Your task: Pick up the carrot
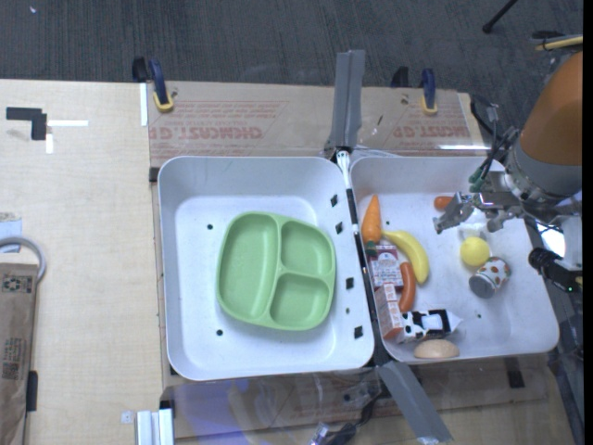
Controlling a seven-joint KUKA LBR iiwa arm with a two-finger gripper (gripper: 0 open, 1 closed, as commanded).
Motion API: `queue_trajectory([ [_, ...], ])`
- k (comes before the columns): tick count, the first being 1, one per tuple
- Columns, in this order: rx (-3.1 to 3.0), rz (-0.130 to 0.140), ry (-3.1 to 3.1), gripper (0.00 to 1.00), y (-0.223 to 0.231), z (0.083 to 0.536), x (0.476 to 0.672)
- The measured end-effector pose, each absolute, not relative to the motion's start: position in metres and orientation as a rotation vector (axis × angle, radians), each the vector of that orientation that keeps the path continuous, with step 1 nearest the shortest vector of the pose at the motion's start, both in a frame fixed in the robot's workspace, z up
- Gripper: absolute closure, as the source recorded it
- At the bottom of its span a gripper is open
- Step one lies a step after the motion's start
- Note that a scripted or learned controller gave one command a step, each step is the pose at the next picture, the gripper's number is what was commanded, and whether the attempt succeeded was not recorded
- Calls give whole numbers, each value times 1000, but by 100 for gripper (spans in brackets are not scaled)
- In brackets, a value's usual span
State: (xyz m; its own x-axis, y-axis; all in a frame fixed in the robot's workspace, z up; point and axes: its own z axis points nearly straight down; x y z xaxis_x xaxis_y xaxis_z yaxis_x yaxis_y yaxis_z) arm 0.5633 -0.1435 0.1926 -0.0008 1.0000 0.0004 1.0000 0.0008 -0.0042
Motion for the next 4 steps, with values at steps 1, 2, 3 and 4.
queue_trajectory([
  [1, -2537, 1, -1858, 0, -103, 93, 516],
  [2, -2560, 2, -1818, 0, -145, 98, 550],
  [3, -2559, 4, -1817, 100, -146, 107, 550],
  [4, -2677, 6, -1642, 100, -75, 191, 571],
])
